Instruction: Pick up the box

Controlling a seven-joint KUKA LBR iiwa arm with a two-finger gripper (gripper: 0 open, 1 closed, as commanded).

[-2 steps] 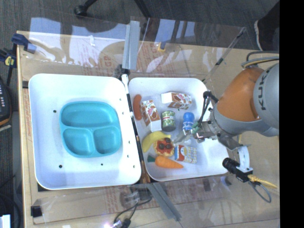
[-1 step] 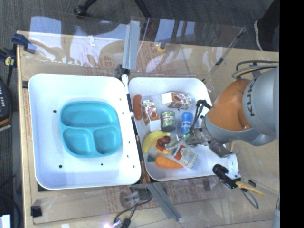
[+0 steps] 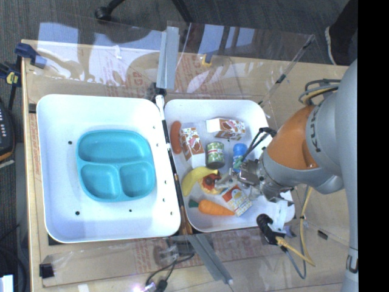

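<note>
While the grey arm with the orange band (image 3: 304, 145) leans in over the right-hand shallow white bin (image 3: 255, 111), its gripper (image 3: 243, 174) sits low among the clutter there, and honestly I can't tell how it's set, too much metal and packaging jumbled together.

Right under and just beside the gripper there's a flat red-and-white packet (image 3: 236, 198), and next to that on the arm's far side a red-and-yellow toy piece (image 3: 209, 183). A bit below those, near the bin's front edge, lies an orange plastic carrot (image 3: 214, 208). A yellow plastic banana (image 3: 194, 180) curves just past the red piece.

Close above the gripper is a small blue round thing (image 3: 240, 149), then a little green-labelled tin can (image 3: 214, 154). The task items: one white printed carton box (image 3: 226, 127) lies beyond the can toward the bin's back wall, and a second red-and-white printed box (image 3: 192, 143) sits further off beside a reddish-brown toy sausage (image 3: 176, 136).

Well apart from the gripper, the left white bin (image 3: 55, 163) holds a turquoise three-compartment plastic tray (image 3: 115, 164).
</note>
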